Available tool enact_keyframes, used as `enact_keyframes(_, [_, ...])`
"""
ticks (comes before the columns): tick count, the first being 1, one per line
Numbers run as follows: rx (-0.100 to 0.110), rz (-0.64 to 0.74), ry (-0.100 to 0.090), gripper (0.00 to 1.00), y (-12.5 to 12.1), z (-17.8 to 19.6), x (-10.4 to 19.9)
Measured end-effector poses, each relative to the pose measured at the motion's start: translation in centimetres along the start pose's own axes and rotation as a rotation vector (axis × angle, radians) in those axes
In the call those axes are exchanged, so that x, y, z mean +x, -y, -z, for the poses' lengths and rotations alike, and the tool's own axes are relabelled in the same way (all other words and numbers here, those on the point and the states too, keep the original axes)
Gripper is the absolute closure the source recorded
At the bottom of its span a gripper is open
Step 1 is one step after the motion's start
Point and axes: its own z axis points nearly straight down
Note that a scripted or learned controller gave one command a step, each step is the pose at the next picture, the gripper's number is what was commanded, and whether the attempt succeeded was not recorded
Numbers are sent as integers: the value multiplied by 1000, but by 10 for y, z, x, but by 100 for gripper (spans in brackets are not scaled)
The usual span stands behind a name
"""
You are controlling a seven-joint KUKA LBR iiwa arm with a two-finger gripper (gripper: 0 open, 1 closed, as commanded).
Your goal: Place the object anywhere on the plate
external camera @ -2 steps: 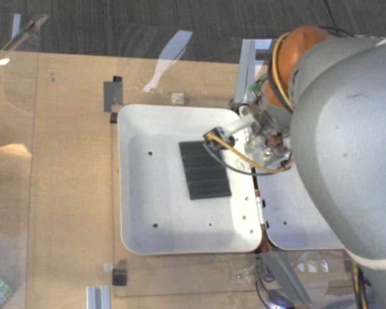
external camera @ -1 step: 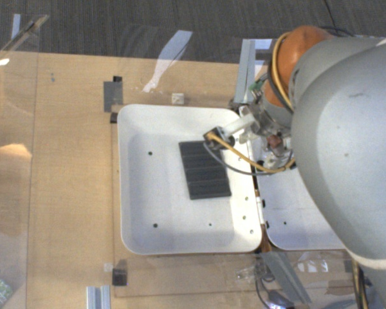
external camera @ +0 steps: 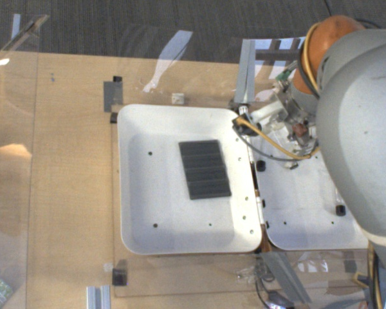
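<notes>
Where the arm (external camera: 363, 140) comes in from the right of the frame, its grey bulk covers the far right side from top to bottom, with the orange band (external camera: 328, 34) showing at the upper right. The gripper (external camera: 288, 122) sits at the wrist end, over the upper left corner of the right bin (external camera: 296, 217) and close to the seam between the two bins; yellow cable (external camera: 273, 148) loops below it. I cannot tell whether the gripper is open or closed, as wires and fittings crowd it.

The plate (external camera: 206, 169), a dark ribbed rectangle, lies flat in the middle of the left bin (external camera: 125, 172), slightly turned, well apart from the gripper. White floor shows on all four sides of it, widest at the left and below. The right bin's lower floor is open as far as the arm. Bare bench (external camera: 51, 172) stretches across the left of the frame.
</notes>
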Motion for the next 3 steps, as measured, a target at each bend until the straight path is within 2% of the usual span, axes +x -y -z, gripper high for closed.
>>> enact_keyframes(1, [0, 12, 2, 100, 2, 9, 2])
enact_keyframes(2, [0, -156, -3, 100, 112, -2, 57])
enact_keyframes(3, [0, -162, -2, 100, 61, 22, 70])
